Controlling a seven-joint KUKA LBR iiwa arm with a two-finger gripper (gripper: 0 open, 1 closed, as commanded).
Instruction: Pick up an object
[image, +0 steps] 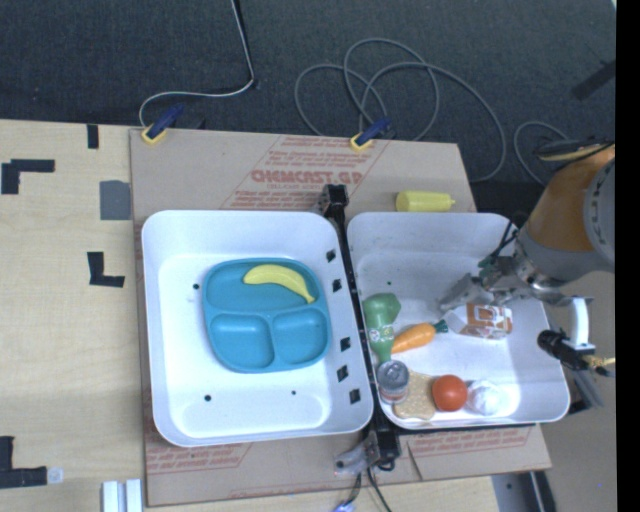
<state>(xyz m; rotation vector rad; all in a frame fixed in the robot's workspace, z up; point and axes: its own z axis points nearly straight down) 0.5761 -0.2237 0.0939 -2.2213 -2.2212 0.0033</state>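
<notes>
At right of frame, the gripper (478, 291), its fingers' state impossible to tell, hovered over a small crinkly packet (488, 320) in the right bin (420, 228), likely light, soft and slippery, best pinched across its middle.

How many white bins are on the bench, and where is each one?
2. The left bin holds a blue plate with a banana on it. The right bin holds a carrot, a tomato and other small things.
</notes>
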